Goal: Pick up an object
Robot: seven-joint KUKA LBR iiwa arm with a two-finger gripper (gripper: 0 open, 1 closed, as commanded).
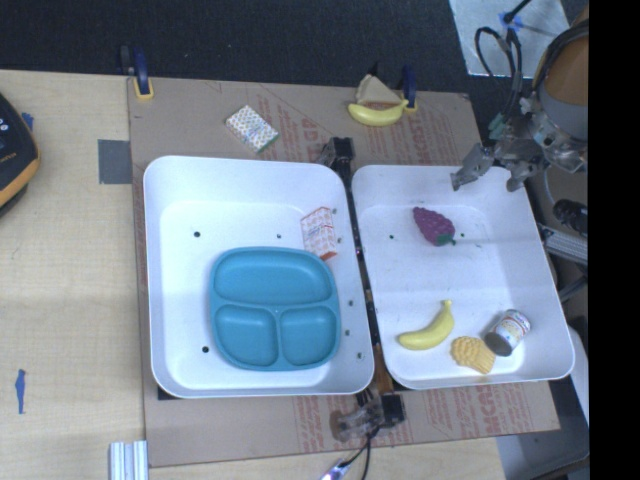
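The gripper [492, 166] hangs over the far right corner of the right bin [385, 268], its two fingers spread apart with nothing between them. It holds no object.

Candidate objects in the right bin: a purple grape bunch [434, 225] near the far middle, closest to the gripper but clearly apart from it; a yellow banana [427, 330] towards the near edge; a yellow ridged piece, seemingly corn [472, 354], just beside it; and a small tin can [509, 332] lying on its side, touching or nearly touching the corn. All four rest loose on the bin floor — none is lifted.

The left bin [170, 268] carries a blue divided tray [273, 306] and a small red-and-white packet [319, 233] propped near its right wall. Outside the bins, a second banana [376, 113] and a patterned packet [250, 127] lie on the bench.

Judgement: the spread fingers and the raised position suit an approach, probably on the grapes — the pick is not yet made.
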